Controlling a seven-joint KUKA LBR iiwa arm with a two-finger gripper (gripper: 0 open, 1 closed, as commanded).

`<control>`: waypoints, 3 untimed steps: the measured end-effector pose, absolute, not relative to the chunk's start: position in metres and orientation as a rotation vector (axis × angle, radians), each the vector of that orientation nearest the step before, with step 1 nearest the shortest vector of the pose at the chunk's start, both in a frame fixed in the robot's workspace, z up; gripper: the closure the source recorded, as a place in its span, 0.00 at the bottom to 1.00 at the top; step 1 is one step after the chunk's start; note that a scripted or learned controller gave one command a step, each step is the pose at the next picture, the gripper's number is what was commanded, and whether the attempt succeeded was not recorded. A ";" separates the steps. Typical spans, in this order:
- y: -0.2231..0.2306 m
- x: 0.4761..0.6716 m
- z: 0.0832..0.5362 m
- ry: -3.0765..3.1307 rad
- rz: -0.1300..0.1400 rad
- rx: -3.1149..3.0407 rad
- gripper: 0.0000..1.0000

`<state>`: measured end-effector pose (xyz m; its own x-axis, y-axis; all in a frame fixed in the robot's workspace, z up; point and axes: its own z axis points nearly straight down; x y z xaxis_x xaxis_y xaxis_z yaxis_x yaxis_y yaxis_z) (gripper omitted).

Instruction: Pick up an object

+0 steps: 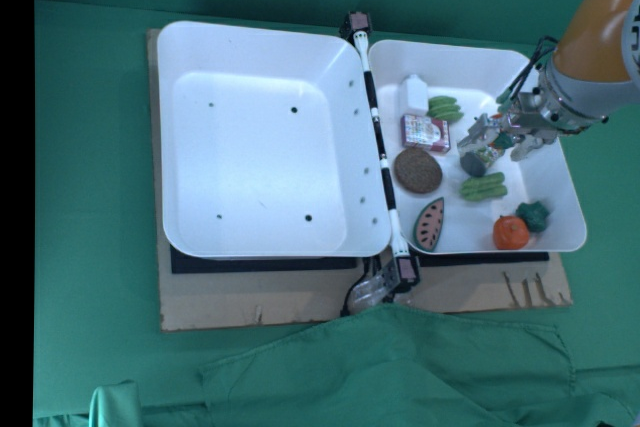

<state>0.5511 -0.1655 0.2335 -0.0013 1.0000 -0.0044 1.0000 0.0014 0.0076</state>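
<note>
While the grey and orange arm [600, 25] reached in from the right of the frame, its hand [500, 137] hung low over the right bin [560, 205], near the middle of it. I could not tell how far open the hand was, and I could not tell if it had hold of anything, because the metal parts and the toys under it blurred together.

All the toys lay in the right bin. A small dark and colourful toy [478, 158] sat right under the hand, and it looked like the one the hand was going for. Just below it lay a green pickle [484, 186]. A brown cookie [417, 170] sat to the left, with a pink box [425, 131] above it, then a white bottle [415, 93] and another green veggie [445, 107]. A watermelon slice [429, 222] lay at the bottom left of that bin. An orange [511, 232] and a small green toy [534, 214] touched each other at the bottom right. The left bin [180, 215] was big and white.

Things could go wrong from there, I think. The toys near the hand were packed close, so the hand might bump the pickle or push the little toy away. If it closed off to one side, the toy could pop out. It might also grab two toys at once.
</note>
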 end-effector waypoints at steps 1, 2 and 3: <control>-0.189 0.528 0.240 2.213 0.000 2.226 0.00; -0.144 0.593 0.196 2.208 0.011 2.207 0.00; -0.141 0.545 0.228 2.214 0.002 2.226 0.00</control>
<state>0.5446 -0.1412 0.2275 0.0052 1.0000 -0.0003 1.0000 -0.0052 0.0023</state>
